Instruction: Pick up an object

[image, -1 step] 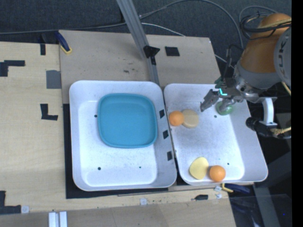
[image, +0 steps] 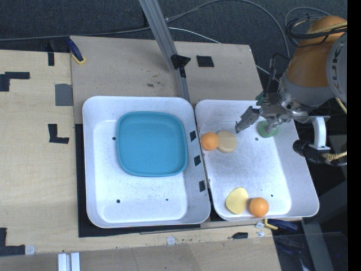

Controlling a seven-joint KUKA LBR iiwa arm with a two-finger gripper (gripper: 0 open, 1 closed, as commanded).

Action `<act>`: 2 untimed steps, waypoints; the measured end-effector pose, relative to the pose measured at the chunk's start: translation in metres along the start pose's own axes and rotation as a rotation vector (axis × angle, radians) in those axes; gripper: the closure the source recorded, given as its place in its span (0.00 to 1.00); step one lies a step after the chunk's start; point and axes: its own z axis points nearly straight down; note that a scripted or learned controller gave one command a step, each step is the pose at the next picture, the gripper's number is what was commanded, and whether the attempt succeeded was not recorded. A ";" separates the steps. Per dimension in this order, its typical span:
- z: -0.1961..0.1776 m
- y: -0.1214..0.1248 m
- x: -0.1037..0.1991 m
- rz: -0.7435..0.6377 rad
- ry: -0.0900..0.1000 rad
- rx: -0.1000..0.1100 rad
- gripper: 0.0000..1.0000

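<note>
My gripper (image: 256,122) hangs over the far part of the right bin (image: 293,179), reaching in from the right. A small green object (image: 266,131) lies right under it, partly hidden by the gripper; I cannot tell whether it is held. To the left of the gripper, an orange ball (image: 209,141) rests against a beige round piece (image: 227,142). At the near end of the same bin, a yellow piece (image: 237,200) sits beside a second orange ball (image: 259,206).
A blue square plate (image: 151,143) lies in the left bin (image: 101,196). A slanted grey metal post (image: 163,35) rises behind the bins. Cables loop behind the arm at the upper right.
</note>
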 end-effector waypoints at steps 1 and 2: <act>0.062 -0.006 0.003 0.000 0.000 0.005 0.00; 0.110 -0.004 -0.005 0.001 0.000 0.005 0.00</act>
